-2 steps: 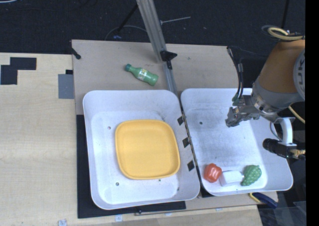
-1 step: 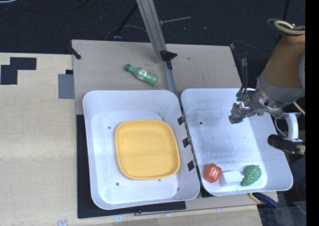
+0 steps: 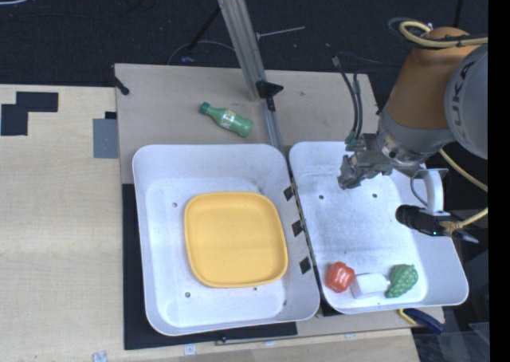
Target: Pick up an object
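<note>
My gripper [image 3: 351, 178] hangs over the upper part of the right bin [image 3: 374, 217], with nothing visibly between its fingers. At that bin's near edge lie a red pepper-like toy [image 3: 339, 276], a small white block [image 3: 370, 284] and a green bumpy toy [image 3: 402, 280], side by side and well below the gripper. A yellow square plate [image 3: 236, 238] rests in the middle of the left bin [image 3: 159, 193].
A green bottle [image 3: 227, 119] lies on the bench behind the left bin. A slanted aluminium rail [image 3: 249, 41] rises behind the bins. A black clamp-like part [image 3: 418, 219] juts over the right bin's right side. Black clips [image 3: 296, 227] join the bins.
</note>
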Controlling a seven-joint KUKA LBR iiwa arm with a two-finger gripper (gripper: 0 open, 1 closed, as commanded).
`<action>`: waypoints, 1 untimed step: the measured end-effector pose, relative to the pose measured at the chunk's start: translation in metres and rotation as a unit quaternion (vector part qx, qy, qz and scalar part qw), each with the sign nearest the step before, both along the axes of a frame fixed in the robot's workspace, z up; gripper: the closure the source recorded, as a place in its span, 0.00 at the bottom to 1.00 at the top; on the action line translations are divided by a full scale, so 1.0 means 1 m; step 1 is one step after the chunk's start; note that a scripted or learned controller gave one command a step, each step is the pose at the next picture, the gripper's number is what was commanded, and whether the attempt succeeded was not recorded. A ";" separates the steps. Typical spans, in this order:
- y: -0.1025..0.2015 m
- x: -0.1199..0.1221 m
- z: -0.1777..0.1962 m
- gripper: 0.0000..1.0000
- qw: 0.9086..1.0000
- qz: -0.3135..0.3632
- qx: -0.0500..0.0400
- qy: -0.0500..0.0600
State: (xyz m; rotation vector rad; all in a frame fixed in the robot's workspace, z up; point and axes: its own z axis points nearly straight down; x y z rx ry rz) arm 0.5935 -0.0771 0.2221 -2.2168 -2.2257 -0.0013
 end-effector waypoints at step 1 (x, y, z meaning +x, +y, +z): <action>0.045 0.020 0.001 1.00 1.000 0.000 0.000 0.000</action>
